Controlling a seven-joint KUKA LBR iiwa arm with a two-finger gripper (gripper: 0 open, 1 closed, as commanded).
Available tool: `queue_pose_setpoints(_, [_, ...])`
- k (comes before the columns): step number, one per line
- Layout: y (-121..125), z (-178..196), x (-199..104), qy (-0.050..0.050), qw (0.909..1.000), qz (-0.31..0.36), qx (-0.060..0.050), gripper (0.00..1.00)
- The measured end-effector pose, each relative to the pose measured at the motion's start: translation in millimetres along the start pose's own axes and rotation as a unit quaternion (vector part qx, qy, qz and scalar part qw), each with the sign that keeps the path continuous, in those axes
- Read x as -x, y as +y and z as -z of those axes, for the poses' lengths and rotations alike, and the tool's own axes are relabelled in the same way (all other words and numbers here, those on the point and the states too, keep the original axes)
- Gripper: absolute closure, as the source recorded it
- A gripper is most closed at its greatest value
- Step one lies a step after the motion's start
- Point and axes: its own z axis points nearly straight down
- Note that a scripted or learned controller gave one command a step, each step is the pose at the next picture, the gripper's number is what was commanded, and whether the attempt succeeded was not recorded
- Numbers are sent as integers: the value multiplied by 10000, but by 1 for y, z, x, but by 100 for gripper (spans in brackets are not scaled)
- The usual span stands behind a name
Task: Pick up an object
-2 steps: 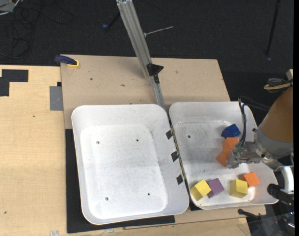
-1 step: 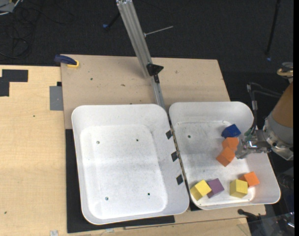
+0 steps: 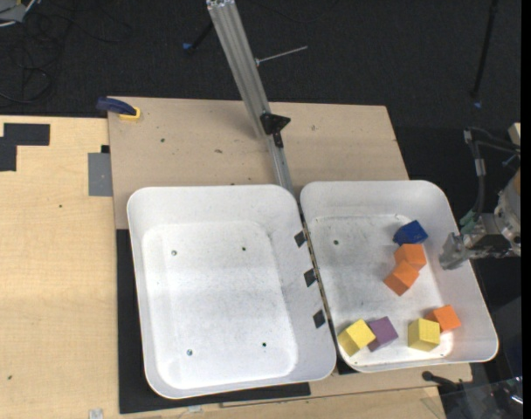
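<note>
Camera view: gripper [image 3: 451, 253] (finger state unclear) hangs at the right bin's [image 3: 370, 201] right rim, beside orange blocks [image 3: 407, 266]

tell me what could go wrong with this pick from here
The blocks sit in tight clusters: the blue block touches an orange block, and the purple block presses against a yellow block, so the pincer might nudge or catch two at once. It also hangs near the right bin's right rim, so a low move inward could clip the wall.
</note>
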Motion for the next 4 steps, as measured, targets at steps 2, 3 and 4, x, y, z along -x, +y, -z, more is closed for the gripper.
queue_pose_setpoints(2, [8, 36, -46, 22, 10000, 18, -35, 100])
queue_pose_setpoints(3, [10, 39, -99, 24, 10000, 23, -36, 100])
queue_pose_setpoints(4, [3, 25, -151, 22, 10000, 19, -43, 100])
